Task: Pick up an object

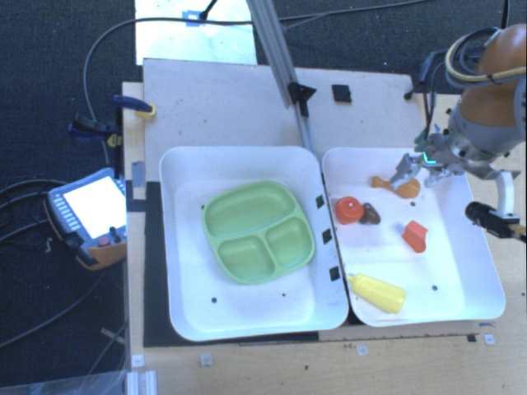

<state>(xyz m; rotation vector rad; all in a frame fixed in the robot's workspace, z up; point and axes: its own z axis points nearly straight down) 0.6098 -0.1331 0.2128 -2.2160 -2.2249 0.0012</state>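
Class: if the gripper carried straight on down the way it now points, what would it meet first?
Most likely the tan drumstick-shaped toy lying in the right bin, just under the gripper; depth is hard to judge from this slanted view.

tan drumstick toy [397, 187] lying flat near right bin's far wall, just beside the pincer [425, 169]

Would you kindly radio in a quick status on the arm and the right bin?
Pincer low over tan drumstick-shaped toy, right white bin. Nothing seen gripped. Red block, yellow piece apart, not obstructing.
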